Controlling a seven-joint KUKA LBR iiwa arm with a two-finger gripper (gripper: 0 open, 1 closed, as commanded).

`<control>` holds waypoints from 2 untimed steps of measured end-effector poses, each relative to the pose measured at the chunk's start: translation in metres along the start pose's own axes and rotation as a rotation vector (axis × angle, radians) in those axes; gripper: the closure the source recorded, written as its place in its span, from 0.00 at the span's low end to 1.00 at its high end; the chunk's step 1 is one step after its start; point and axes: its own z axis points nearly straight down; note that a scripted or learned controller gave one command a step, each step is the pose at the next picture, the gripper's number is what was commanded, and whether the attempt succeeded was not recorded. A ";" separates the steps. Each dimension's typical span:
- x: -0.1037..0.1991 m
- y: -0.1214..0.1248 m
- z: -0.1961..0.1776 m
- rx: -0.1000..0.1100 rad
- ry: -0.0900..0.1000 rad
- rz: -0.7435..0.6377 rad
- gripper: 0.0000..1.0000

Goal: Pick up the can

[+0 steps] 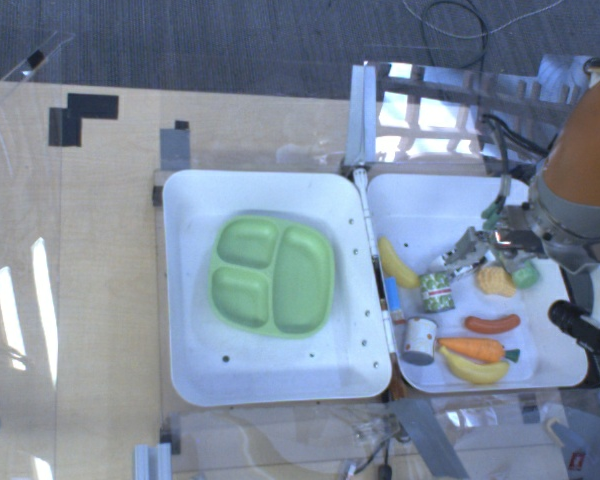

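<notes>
The can (437, 292), a small tin with a green label, stands in the right bin (420, 193) near its middle, just right of a banana (399, 265) and above a grey-white cup (418, 337). The gripper (462, 255) hangs at a slant just above and to the right of the can, its metal tips close to the can's top edge; whether they are spread or pressed together cannot be told, and nothing is seen held between them. Judged from this, the approach is under way and no grasp is made. Risks noted: the can is crowded, with the banana on one side and a yellow lumpy item (497, 281) and a sausage (493, 323) near on the other, so a descending tip may strike a neighbour or tip the can. The slanted approach may also glance off the rounded wall and push the can toward the blue marker (391, 297) at the divider. The left bin (190, 368) holds a green divided plate (273, 276), not concerned.
</notes>
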 end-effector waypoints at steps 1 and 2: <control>0.002 0.020 0.145 0.002 0.000 0.080 0.00; 0.003 0.022 0.133 -0.003 0.001 0.079 1.00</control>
